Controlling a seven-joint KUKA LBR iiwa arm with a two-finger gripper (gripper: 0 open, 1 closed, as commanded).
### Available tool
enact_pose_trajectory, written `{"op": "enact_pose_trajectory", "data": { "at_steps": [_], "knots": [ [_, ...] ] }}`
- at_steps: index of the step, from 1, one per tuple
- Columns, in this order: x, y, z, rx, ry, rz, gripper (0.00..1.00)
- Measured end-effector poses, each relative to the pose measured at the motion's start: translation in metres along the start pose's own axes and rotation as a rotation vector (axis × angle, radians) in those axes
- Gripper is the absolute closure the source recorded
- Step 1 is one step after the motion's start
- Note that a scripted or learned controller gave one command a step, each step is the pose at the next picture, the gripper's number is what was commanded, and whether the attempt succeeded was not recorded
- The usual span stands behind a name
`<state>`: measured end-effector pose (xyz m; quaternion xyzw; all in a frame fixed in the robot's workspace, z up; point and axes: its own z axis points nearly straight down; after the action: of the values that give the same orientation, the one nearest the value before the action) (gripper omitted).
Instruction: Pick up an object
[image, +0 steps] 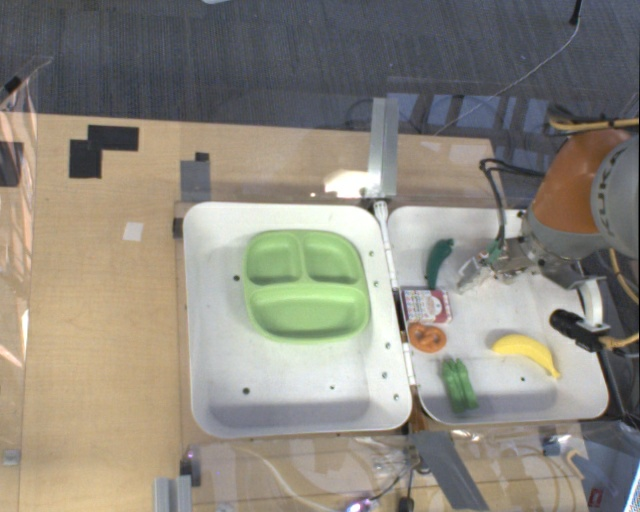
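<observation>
two white bins side by side on a wooden bench. left bin: a green divided plate lies near its middle, three compartments, nothing in them.

right bin: a dark green pepper-like piece lies near the upper left, long axis roughly upright in the view. below it, against the left wall, a small card or packet with pink and white print, and just under that a round orange-red thing, touching or nearly touching the packet. a light green bundle, like beans, lies near the front wall. a yellow banana lies right of centre, well apart from the rest.

arm enters from the right, orange band over the upper right of the right bin. claw sits low in the upper middle of the bin, just right of the dark green piece, apart from it. cannot tell how the claw is set; nothing seen gripped in it.
</observation>
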<state>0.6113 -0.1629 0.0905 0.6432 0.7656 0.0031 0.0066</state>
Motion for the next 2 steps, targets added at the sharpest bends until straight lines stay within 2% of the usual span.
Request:
{"op": "enact_pose_trajectory", "data": {
  "at_steps": [1,2],
  "knots": [
    [-0.043,0.020,0.004,0.047,0.035,-0.139,0.00],
    [-0.043,0.041,0.004,0.041,0.011,-0.063,0.00]
  ]
}}
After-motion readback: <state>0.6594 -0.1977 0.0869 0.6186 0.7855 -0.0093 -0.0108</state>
